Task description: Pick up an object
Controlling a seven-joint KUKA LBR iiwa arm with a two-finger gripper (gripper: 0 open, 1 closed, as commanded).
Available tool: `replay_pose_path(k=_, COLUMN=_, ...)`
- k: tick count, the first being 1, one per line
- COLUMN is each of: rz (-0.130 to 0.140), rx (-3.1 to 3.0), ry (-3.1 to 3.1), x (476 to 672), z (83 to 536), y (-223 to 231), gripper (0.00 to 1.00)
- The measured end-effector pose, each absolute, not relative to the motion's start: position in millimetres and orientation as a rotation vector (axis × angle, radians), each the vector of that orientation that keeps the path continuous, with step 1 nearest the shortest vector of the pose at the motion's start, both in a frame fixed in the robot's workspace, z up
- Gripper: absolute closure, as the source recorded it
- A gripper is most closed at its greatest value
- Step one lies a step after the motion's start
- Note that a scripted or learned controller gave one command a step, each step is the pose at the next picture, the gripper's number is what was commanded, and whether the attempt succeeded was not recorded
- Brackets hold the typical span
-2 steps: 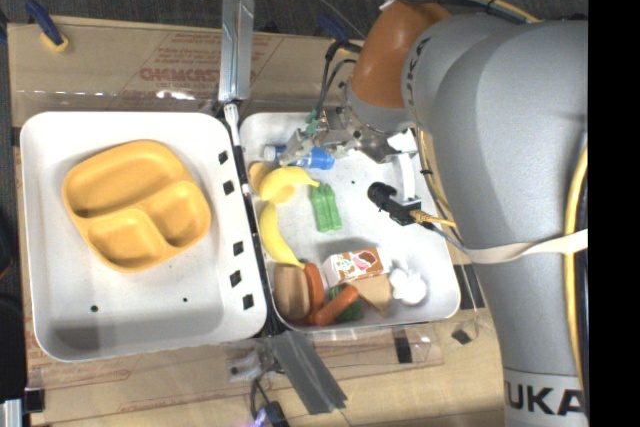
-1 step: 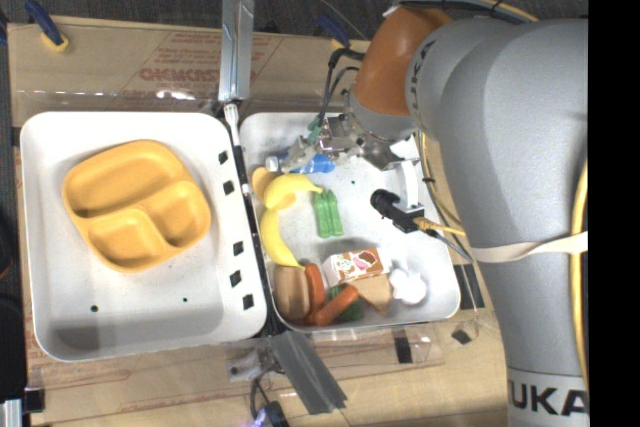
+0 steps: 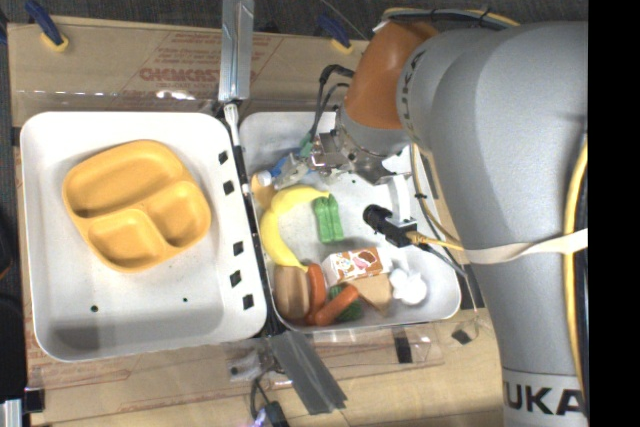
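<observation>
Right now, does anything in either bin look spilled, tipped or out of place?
Nothing looks spilled. The yellow divided plate sits askew in the left bin, while the banana and other toy foods lie heaped together in the right bin.

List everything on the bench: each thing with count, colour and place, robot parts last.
shallow plastic bins: two, white, side by side on the bench.
sectioned plastic plate: one, yellow-orange, in the left bin.
toy banana: one, yellow, curved, left side of the right bin.
small green block: one, green, just right of the banana.
printed carton: one, white and orange, near the front of the right bin.
brown bread-like piece: one, brown, front left corner of the right bin.
toy carrot: one, orange, at the right bin's front edge.
small white lump: one, white, front right of the right bin.
arm: one, grey with orange band, reaching in from the right over the right bin.
gripper: one, low at the back of the right bin.
</observation>
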State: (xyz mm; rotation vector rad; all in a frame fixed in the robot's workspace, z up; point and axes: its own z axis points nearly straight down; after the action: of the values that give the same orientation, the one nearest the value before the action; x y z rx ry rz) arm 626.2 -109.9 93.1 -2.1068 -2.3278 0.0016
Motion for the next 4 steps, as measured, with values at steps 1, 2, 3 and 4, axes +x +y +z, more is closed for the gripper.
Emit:
replay_pose_path(k=1, rz=0.004, rx=-2.102, ry=-2.329, x=555.7, z=90.9, y=-108.0, gripper=0.0)
replay_pose_path(k=2, rz=0.002, rx=-2.063, ry=-2.368, x=567.0, z=122.3, y=-150.2, gripper=0.0)
replay_pose_path(k=3, rz=-0.001, rx=-1.9, ry=-2.507, x=557.3, z=202.8, y=-185.2, gripper=0.0)
replay_pose_path(k=4, rz=0.001, rx=-1.893, ry=-2.508, x=557.5, z=210.8, y=-184.4, gripper=1.0)
